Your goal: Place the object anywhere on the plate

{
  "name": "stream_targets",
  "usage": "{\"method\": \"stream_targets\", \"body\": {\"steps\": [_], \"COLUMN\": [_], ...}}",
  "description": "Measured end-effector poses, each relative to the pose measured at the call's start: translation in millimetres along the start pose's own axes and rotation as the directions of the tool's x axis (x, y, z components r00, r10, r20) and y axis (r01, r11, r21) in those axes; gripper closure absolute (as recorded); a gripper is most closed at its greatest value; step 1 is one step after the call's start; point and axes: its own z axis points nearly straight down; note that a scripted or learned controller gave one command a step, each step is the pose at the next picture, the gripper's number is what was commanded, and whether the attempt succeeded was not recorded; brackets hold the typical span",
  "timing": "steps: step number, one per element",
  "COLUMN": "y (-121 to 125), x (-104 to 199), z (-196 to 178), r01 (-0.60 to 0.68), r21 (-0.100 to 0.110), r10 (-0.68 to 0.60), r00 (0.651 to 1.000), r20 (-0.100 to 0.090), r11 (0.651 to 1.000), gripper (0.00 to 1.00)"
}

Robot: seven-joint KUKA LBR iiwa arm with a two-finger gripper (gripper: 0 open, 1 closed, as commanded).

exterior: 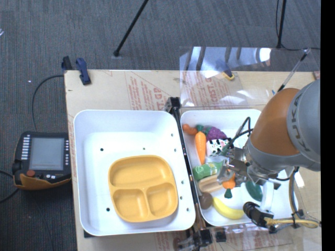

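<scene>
My claw (pixel 229 172) hangs low inside the right bin (pixel 272 116), down among the toy food, because that is where my pick must come from; whether it is spread or pinching I cannot tell, since my wrist covers it. The yellow compartment plate (pixel 142 192) lies flat in the left bin (pixel 125 122), set apart to receive. Likeliest target, I judge, is the small orange piece (pixel 229 184) just beneath me, beside the carrot (pixel 200 145), the green can (pixel 206 170) and the banana (pixel 227 209).

Looked like a robotics lab: teach pendant (pixel 44 158) on grey carpet (pixel 63 25), tripod legs (pixel 133 20) behind the bench (pixel 131 88) (cardboard-topped), clear acrylic shield (pixel 230 75).
</scene>
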Motion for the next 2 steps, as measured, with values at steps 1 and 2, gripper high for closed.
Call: {"method": "stream_targets", "body": {"steps": [1, 2], "y": [0.0, -11.6], "x": [0.0, 30.1], "z": [0.0, 0.1], "r01": [0.0, 0.391], "r21": [0.0, -0.001], "r10": [0.0, -0.391], "r00": [1.0, 0.92], "r20": [0.0, 0.0], "r11": [1.0, 0.92], "gripper": [0.0, 0.0]}}
